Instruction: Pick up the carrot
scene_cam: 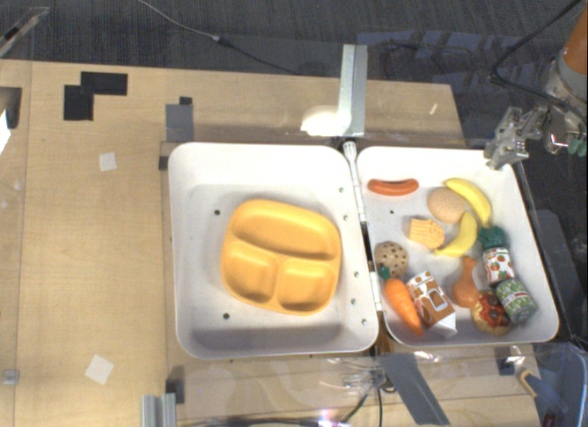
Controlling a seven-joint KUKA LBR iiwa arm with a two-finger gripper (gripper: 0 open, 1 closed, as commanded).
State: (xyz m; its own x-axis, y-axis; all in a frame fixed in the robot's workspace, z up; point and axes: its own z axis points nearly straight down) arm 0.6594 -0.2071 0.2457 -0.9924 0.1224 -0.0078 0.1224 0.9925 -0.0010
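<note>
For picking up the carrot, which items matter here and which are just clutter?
Job: carrot; claw, at the right bin's far corner.

Clutter: banana, sausage, cookie, small carton, yellow tray in the left bin.

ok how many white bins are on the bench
2, side by side. The left bin holds a yellow divided plate; the right bin holds the carrot and other toy food.
</note>
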